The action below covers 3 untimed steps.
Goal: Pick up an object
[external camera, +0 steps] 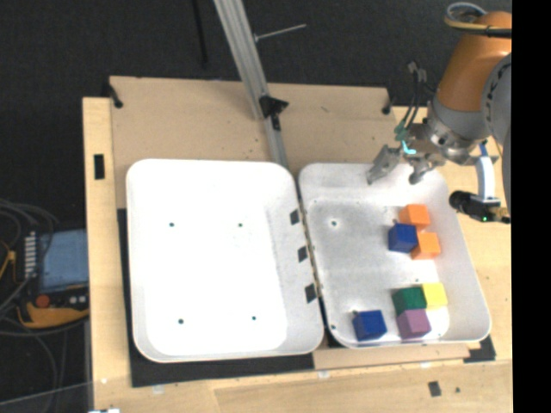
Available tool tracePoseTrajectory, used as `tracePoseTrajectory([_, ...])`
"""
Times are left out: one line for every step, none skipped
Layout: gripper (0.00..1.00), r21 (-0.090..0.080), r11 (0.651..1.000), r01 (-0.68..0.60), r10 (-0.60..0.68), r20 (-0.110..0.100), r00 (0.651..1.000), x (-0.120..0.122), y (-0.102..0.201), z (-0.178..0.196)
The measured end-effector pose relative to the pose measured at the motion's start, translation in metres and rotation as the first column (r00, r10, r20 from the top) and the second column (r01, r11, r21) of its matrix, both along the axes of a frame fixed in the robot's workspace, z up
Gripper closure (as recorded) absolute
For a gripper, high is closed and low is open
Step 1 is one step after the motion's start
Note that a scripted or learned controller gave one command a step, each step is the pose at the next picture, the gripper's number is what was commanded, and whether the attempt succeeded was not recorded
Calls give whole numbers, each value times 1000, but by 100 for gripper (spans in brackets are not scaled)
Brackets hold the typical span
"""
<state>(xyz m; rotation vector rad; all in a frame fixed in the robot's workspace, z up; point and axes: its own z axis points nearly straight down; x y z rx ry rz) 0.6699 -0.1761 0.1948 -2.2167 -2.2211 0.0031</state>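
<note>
Coloured blocks lie scattered in the right bin (340,256), all small cubes with plain faces. Near its far right side an orange block (417,215) sits touching a blue block (401,238), and a second orange block (427,245) rests just beside that blue one. Toward the near right corner a green block (409,299), a yellow block (435,295) and a purple block (414,323) crowd together, with another blue block (369,325) a little apart to their left. The gripper (399,168) hangs over the far edge of this bin, its two fingers spread apart and nothing between them, well clear of every block. The left bin (211,256) is white and shallow like its neighbour. Both rest on a pale wooden bench (189,119) with a dark floor around it. A slanted metal pole (250,67) crosses the far side, and a blue box (65,261) with cables sits off the bench's left edge.
</note>
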Motion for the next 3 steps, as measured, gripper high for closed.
tracePoseTrajectory([0,-5,1000,-3,3,4,1000,1,-1,4])
tracePoseTrajectory([0,-3,1000,-4,4,1,1000,10,1,-45])
tracePoseTrajectory([0,-3,1000,-8,8,1,1000,9,0,-97])
